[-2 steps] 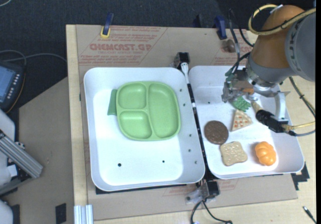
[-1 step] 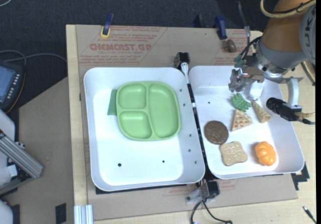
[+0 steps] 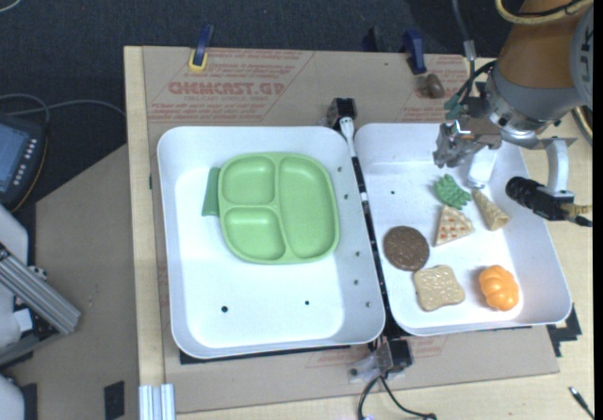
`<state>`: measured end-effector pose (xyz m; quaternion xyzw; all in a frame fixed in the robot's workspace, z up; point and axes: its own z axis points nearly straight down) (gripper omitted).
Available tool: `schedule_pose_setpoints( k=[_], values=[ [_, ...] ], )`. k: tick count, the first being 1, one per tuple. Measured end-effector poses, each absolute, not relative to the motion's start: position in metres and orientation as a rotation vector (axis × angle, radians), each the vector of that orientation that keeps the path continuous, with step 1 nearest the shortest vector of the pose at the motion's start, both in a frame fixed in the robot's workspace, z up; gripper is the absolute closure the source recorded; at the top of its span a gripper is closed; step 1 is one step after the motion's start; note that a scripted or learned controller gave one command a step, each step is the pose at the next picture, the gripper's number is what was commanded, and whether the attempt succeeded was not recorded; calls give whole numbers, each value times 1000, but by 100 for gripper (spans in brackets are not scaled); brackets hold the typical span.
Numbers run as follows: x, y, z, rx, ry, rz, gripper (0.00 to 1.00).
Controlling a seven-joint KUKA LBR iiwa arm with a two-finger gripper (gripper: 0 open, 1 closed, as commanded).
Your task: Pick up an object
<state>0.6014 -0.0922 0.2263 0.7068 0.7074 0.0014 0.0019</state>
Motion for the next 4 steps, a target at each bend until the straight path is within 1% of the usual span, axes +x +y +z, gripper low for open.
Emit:
schedule_pose_setpoints(
  k=[1, 2, 3, 4],
  values=[
    [647, -89, 232, 2215, 2220, 6, 100],
    [632, -94, 217, 2224, 2222, -4, 100],
    [633, -88, 234, 2217, 2221, 4, 100],
    [644, -97, 223, 2220, 2218, 1, 100]
  ],
)
